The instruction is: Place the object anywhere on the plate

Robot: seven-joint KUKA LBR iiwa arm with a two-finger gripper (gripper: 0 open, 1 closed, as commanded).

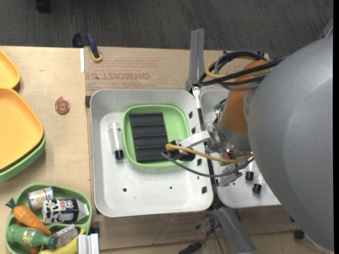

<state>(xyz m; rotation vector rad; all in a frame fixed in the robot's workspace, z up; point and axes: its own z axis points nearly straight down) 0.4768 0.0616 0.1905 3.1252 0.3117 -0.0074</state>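
The claw (229,174) is seen low over the rim where the two white bins meet, below the orange band of the grey arm (296,142). It is largely covered by the wrist, so whether it is spread or pressed together cannot be told, and nothing can be seen gripped in it.

The green plate (180,121) is set in the left bin (148,189), just beside the claw on the side away from the arm and slightly farther up the view. The black ridged block (148,136) is laid flat on the plate, inside its rim, apart from the claw. Beyond the plate, farther from the claw, a clear tube (115,136) with a dark cap is laid on the bin floor, just beside the plate's far edge and not on it.

In the right bin (265,197), two small black pieces (249,176) (257,188) are found on the arm's side of the claw, very near it and slightly lower in the view.

Well apart from the claw, past the left bin, the brown surface (63,78) is occupied by stacked orange dishes (16,126), a small pinkish disc (62,106), and a green bowl (53,187) toward the view's lower corner. The bowl is filled with toy food, among it a carrot (29,217).
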